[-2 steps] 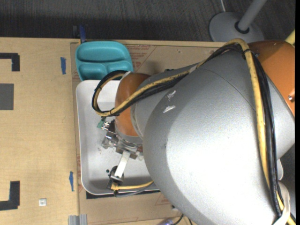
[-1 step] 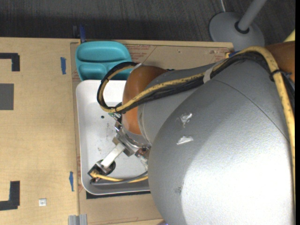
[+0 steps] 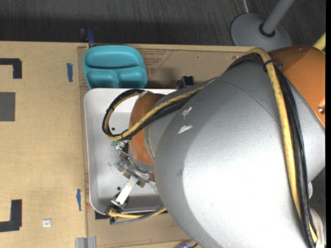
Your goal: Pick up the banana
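Note:
My arm [image 3: 232,154] reaches in from the right and covers most of the white bin [image 3: 98,138]. Its orange band sits low over the bin's middle. The gripper [image 3: 122,153] hangs below the band, close to the bin floor near the left wall. The arm's bulk hides the bin's middle and right side, along with whatever lies there. The strip of white floor showing along the left wall is bare.
A teal moulded container [image 3: 115,67] stands on the bench just beyond the bin's far left corner. Flat brown bench [image 3: 41,138] stretches to the left, marked with black and blue tape. A grey stand base [image 3: 253,27] sits on the dark floor at the top right.

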You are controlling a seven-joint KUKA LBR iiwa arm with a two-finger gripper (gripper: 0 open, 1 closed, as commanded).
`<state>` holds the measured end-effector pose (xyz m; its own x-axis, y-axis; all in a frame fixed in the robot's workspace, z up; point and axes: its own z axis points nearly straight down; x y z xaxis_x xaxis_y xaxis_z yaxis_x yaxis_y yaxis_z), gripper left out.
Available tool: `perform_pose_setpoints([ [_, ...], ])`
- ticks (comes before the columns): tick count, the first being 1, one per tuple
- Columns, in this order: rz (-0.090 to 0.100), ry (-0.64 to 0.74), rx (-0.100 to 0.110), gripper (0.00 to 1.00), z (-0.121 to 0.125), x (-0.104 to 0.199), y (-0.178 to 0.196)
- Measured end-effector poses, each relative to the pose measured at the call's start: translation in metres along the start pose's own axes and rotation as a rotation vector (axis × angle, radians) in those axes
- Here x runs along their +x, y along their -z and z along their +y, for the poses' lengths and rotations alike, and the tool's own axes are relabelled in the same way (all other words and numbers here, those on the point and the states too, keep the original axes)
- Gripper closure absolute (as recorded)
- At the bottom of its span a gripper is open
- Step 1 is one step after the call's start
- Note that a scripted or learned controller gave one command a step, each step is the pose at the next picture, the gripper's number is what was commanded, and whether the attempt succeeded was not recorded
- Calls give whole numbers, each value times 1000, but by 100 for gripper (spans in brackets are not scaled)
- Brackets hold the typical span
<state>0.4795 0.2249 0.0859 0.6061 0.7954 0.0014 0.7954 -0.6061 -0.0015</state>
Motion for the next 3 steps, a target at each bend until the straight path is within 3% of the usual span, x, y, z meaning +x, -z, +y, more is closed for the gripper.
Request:
perform_pose_setpoints([
  [1, 4, -452, -1, 0, 0, 1, 0],
  [2, 7, -452, -3, 100, 1, 2, 11],
  [3, -2, -84, 0, 100, 13, 10, 86],
])
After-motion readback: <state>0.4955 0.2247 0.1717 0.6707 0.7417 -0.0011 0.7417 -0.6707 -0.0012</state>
